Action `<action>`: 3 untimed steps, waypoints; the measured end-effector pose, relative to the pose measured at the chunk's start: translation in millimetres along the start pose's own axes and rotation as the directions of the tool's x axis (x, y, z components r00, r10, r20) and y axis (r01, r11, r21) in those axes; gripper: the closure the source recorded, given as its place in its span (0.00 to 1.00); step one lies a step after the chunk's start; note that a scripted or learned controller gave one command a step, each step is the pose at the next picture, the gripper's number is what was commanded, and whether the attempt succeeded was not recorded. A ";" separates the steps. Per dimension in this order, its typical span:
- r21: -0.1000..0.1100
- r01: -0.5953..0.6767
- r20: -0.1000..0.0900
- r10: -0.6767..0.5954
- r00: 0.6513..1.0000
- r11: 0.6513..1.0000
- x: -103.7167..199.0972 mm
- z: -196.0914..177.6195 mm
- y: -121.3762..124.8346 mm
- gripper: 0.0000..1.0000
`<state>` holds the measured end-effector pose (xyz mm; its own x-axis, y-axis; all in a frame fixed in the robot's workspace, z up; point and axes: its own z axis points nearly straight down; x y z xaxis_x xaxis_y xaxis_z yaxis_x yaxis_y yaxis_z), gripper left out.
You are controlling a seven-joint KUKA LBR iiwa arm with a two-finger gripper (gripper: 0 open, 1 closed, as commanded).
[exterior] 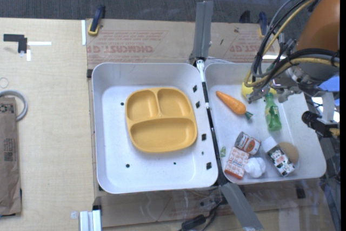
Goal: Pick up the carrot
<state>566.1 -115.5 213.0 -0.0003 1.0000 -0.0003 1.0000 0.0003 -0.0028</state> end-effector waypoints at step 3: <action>-0.001 -0.350 0.001 0.350 0.937 0.937 19.2 111.1 65.0 0.00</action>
<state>630.8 -96.3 101.7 0.3499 0.9368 -0.0027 0.9368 -0.3499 -0.0011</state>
